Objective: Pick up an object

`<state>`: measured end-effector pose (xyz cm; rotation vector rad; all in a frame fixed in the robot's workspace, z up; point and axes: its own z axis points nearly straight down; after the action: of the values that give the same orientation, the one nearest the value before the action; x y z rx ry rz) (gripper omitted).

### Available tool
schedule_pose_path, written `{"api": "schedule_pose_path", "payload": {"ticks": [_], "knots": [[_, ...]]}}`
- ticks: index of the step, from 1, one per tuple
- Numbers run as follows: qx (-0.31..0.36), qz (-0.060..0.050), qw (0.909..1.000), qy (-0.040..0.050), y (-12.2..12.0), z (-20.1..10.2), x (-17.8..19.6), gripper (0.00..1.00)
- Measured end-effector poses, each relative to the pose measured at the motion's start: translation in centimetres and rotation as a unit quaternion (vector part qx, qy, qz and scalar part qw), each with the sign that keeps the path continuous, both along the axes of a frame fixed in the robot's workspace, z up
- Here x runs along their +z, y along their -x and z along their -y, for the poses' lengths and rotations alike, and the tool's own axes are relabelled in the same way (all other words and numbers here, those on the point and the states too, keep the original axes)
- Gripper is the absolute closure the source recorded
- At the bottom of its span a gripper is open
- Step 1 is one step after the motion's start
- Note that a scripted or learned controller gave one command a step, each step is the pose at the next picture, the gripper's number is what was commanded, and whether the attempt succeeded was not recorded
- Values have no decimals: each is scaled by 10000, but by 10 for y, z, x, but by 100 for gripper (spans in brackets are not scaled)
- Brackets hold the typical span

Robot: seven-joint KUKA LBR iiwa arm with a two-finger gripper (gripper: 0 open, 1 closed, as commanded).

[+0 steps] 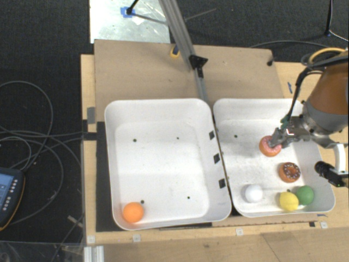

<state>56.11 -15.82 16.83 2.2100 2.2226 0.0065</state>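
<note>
Pink doughnut (269, 146) is located in the right bin (240, 113), near its middle, well apart from the other contents. The tool (280, 137) is positioned directly over the doughnut's upper right edge and appears to be touching it or just above it. The opening of the tool cannot be judged from this slanted view, and no object is seen lifted clear of the bin floor.

The step in hand is judged to be the descent and closing on the doughnut; a lift is not yet evidenced. A firm closure followed by a straight vertical rise is called for next.

Also noted in the right bin: a chocolate doughnut (289, 171), a white ball (253, 193), a yellow object (288, 201) and a green ball (305, 195) touching it. An orange ball (133, 212) lies in the left bin (158, 111).
</note>
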Motion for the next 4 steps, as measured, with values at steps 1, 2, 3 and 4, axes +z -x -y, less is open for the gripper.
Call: {"api": "schedule_pose_path", "payload": {"ticks": [1, 2, 3, 4], "knots": [[1, -2, 10000, 1, -2, 1, 54, 100], [24, -20, 10000, -17, -26, -46, 66, 100], [26, -24, 10000, -19, -52, -95, 57, 100], [28, -26, 10000, -22, -63, -148, 66, 100]]}}
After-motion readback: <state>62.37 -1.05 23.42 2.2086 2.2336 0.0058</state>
